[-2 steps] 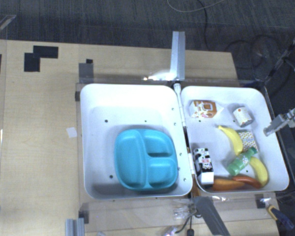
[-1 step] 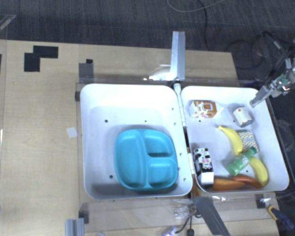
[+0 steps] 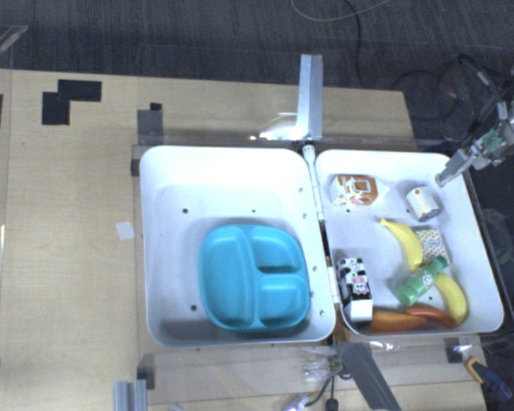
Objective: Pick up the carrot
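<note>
The carrot [image 3: 396, 319] is orange and lies flat along the near wall of the right bin [image 3: 480, 221], its right end against a red-orange piece [image 3: 430, 313]. My gripper [image 3: 452, 169] hangs over the far right corner of the same bin, slanting down towards the left. It is far from the carrot, which sits towards the near side, and closest to a small white cylinder [image 3: 421, 202]. Nothing shows in the gripper.
The right bin also holds two bananas [image 3: 403, 240] [image 3: 451, 296], a green bottle [image 3: 420, 282], a black-and-white box [image 3: 354, 278] beside the carrot's left end and a snack packet [image 3: 355, 190]. A blue divided plate [image 3: 255, 276] lies in the left bin [image 3: 163, 229].
</note>
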Motion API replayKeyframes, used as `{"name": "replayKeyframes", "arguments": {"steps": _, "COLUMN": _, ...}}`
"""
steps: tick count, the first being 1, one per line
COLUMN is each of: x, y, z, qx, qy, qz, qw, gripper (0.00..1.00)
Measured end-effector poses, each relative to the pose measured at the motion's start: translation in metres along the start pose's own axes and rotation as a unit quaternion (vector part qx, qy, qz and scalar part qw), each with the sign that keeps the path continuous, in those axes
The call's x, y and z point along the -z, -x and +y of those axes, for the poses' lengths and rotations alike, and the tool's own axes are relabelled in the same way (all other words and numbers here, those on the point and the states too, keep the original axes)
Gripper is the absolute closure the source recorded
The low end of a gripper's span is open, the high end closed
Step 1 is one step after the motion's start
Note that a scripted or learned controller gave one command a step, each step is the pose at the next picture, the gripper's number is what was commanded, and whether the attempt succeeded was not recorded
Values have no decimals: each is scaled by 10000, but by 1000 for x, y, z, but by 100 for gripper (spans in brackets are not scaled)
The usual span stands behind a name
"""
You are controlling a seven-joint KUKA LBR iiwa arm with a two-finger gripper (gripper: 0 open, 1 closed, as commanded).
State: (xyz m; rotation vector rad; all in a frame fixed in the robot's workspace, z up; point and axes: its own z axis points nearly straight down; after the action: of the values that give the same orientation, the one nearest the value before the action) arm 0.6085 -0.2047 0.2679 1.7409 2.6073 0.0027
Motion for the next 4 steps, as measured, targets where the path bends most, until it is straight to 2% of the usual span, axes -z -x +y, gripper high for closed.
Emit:
{"name": "replayKeyframes", "arguments": {"steps": 3, "x": 0, "y": 0, "z": 0, "qx": 0, "qy": 1, "qz": 0, "qw": 10000, "gripper": 0}}
{"name": "replayKeyframes", "arguments": {"steps": 4, "x": 13, "y": -2, "z": -5, "qx": 2144, "qy": 13, "qz": -10, "qw": 9767, "gripper": 0}}
